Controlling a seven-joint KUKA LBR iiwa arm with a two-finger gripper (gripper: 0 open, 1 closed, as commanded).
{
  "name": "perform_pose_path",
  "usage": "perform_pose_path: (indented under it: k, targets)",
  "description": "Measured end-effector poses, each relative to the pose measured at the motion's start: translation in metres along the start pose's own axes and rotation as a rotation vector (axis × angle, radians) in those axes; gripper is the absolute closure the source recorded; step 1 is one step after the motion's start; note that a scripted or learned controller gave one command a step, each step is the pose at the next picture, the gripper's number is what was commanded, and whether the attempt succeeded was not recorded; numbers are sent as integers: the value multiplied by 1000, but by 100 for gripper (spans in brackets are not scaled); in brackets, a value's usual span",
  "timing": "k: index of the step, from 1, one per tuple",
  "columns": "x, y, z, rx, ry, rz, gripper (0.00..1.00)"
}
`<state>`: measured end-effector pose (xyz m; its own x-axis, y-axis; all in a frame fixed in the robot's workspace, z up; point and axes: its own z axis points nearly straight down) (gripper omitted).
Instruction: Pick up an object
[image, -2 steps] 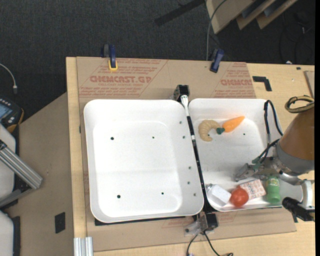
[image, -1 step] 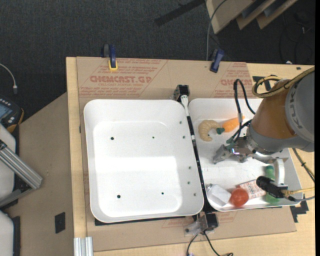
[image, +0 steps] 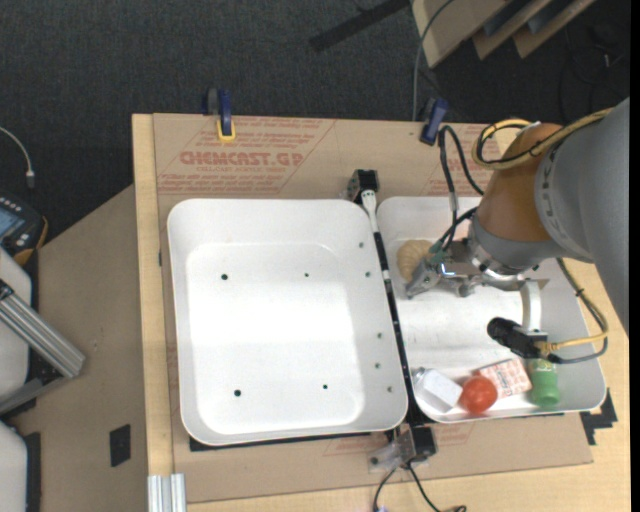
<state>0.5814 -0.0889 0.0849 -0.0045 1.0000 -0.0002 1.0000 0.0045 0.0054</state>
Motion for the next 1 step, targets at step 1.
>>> perform_pose_path:
  k: [1]
  targets:
    - [-9, 82, 0, 29, 4, 8, 0]
